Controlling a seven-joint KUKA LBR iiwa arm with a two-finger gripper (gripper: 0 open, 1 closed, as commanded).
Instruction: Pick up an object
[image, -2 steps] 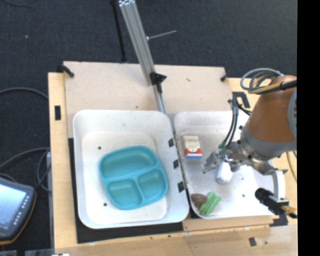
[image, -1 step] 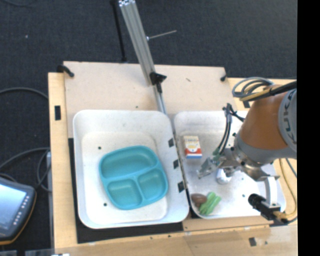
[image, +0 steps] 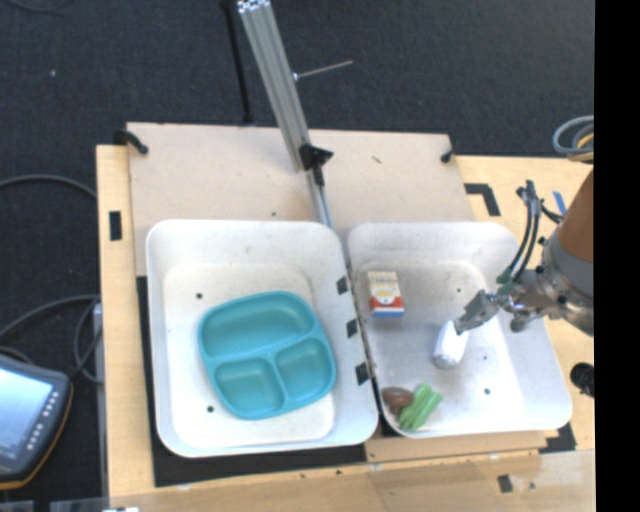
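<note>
Near the front edge of the right bin (image: 520, 405) you see one green thing (image: 424, 406) touching one brown thing (image: 398, 398); what they are is hard to tell. One small carton (image: 384, 294) lies by its left wall. One white object (image: 450, 345) lies mid-bin, just under the gripper (image: 476, 315); you cannot tell its grip. Left bin (image: 175, 420): one teal tray (image: 265, 352), three compartments.

On the table (image: 400, 170), the left bin (image: 170, 250) holds a teal divided tray (image: 265, 352). In the right bin (image: 520, 400), a small carton (image: 384, 293) lies near the left wall, a white object (image: 450, 345) at the middle, and a brown object (image: 398, 398) touching a green one (image: 422, 408) at the near-left corner. The end effector (image: 478, 315) hangs just above the white object.
</note>
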